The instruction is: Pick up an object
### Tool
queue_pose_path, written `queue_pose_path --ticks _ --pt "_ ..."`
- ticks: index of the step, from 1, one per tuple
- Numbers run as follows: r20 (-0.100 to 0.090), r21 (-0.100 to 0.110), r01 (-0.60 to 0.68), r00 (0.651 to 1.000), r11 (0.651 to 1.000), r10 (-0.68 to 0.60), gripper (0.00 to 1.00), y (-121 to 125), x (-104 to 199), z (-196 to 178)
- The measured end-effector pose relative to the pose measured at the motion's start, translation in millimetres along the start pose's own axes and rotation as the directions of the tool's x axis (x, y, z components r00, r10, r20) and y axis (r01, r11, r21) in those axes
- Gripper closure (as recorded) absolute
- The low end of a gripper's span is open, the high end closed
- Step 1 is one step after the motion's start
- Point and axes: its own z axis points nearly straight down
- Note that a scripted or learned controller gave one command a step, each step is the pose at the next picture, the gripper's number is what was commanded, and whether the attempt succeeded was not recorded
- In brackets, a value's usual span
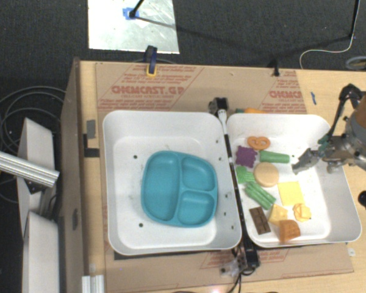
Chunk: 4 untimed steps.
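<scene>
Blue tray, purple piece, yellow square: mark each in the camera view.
Blue tray (pixel 160 185): camera view, its large left compartment.
Purple piece (pixel 245 157): camera view, its middle.
Yellow square (pixel 290 193): camera view, middle of its top face.

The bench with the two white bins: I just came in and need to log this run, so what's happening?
A grey arm reaches in from the right, its gripper low over the right bin, above a pile of toy food: a yellow square, a tan round piece, green sticks. Nothing is visibly held. The left bin holds a blue divided plate.
</scene>
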Motion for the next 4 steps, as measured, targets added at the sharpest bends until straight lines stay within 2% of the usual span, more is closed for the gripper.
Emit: queue_pose_path --ticks 1,2,3,4 --pt "-0.003 0.006 -0.001 1.0 1.0 0.001 0.0 -17 30 85" --pt "-0.002 0.005 -0.002 1.0 1.0 0.002 0.0 -24 51 156" --pt "0.004 -0.007 0.0 1.0 1.0 0.001 0.0 50 2 154" --pt "0.0 -0.003 0.001 1.0 1.0 -0.001 1.0 48 4 144"
